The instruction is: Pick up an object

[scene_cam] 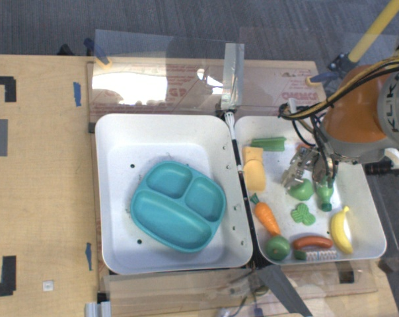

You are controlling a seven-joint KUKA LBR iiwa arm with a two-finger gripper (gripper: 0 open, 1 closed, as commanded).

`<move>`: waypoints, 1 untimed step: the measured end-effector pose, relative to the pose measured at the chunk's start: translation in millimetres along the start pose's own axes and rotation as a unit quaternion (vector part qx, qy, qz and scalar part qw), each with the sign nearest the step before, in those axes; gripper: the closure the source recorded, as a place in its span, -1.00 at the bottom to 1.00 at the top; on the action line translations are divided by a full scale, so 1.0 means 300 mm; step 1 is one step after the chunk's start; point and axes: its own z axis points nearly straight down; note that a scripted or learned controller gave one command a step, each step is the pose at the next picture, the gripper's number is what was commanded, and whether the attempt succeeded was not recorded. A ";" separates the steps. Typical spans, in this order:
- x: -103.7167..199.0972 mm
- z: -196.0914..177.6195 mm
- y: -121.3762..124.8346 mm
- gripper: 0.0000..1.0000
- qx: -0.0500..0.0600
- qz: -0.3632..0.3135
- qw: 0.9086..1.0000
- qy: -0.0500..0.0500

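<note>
My gripper (pixel 310 177) hangs low over the middle of the right bin (pixel 374 210), fingers spread, open, with nothing visibly between them. Just under its left finger lies a round green toy (pixel 302 191). A slim green piece (pixel 326 195) sits below the right finger. Around them lie a yellow-orange lump (pixel 254 176), a yellow block (pixel 253 154), a green bar (pixel 268 144), a carrot (pixel 267 218), a small leafy green piece (pixel 301 212), a banana (pixel 342 230), a red sausage (pixel 312 242) and a dark green fruit (pixel 277 247).
The left bin (pixel 113 144) holds a teal divided plate (pixel 178 205). A ridge (pixel 238 170) separates the two bins. The arm's orange band (pixel 358 111) and cables overhang the right bin's far corner. A clear panel (pixel 160 71) stands behind the bins.
</note>
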 end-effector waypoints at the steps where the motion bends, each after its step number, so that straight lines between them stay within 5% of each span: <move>1: 0.287 0.035 -0.185 1.00 0.001 -0.078 0.997 0.008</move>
